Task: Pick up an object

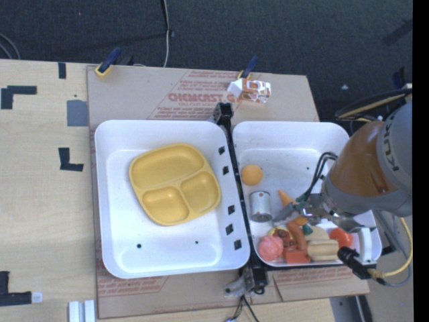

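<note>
My gripper [299, 213] is low in the right bin [288, 136], at the upper edge of a pile of toy food. Just below it lie an orange-red piece [295, 233], a pink ball [270, 247], a beige bun-like piece [323, 249] and a red piece [341, 237]. A small orange wedge [285, 197] lies just left of the gripper. Farther left stands a silver can [260, 205], and an orange ball [252, 174] sits above it. The wrist hides what lies right under the gripper.
The left bin [114, 247] holds a yellow divided plate [174, 183]. A black divider [230, 180] with clips runs between the bins. The arm's orange band [362, 166] covers the right bin's right side. A small white and orange packet [250, 90] lies on the cardboard behind the bins.
</note>
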### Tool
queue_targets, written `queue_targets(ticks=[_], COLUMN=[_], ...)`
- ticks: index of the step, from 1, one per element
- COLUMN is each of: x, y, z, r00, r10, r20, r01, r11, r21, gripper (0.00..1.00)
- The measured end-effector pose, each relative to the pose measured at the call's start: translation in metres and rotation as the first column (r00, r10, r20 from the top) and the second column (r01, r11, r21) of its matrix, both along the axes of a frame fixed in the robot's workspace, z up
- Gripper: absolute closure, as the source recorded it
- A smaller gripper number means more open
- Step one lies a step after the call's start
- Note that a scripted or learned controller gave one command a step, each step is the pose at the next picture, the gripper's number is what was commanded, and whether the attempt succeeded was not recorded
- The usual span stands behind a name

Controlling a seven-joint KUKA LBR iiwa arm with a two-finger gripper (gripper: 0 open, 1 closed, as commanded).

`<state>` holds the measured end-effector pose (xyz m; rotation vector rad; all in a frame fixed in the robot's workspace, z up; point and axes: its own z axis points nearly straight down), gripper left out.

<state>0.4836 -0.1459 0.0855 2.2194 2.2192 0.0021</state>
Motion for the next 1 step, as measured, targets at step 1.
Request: queue_targets(ticks=[1], x=[0.0152], y=[0.0075], z=[-0.0002], r00=[1.0], r10=[0.001], r20=[-0.004], r01=[-0.001], r11=[1.0], r21=[0.0], gripper=[0.0])
